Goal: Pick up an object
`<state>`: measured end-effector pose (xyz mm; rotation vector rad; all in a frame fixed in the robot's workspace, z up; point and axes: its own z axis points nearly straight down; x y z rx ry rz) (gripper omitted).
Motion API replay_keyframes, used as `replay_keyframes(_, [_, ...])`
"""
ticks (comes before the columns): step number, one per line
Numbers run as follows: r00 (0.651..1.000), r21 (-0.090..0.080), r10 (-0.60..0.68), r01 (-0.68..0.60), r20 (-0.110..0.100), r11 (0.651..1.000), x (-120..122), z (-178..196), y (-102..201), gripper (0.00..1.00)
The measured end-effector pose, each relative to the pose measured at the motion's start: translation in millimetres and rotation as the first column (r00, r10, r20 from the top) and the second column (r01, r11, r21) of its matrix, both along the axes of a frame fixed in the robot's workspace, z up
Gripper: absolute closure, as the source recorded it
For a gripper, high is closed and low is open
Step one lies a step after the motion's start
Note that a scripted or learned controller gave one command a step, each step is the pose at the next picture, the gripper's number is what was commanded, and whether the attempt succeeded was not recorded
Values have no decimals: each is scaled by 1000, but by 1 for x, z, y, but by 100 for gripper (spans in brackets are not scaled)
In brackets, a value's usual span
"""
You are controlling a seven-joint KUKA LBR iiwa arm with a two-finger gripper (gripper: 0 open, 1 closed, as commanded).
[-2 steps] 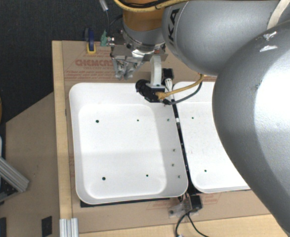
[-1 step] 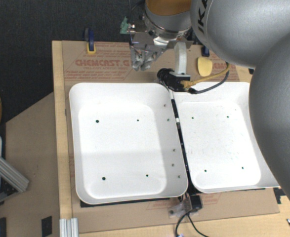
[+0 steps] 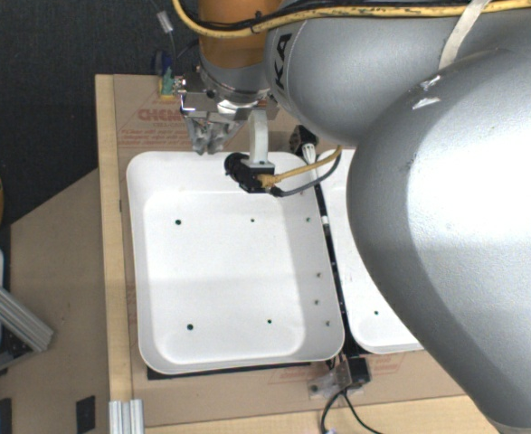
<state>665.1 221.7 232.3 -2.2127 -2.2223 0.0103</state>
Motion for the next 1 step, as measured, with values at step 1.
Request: replay_keyframes(1, [1000,2,-5,5,14,1000,2,59,-21,100])
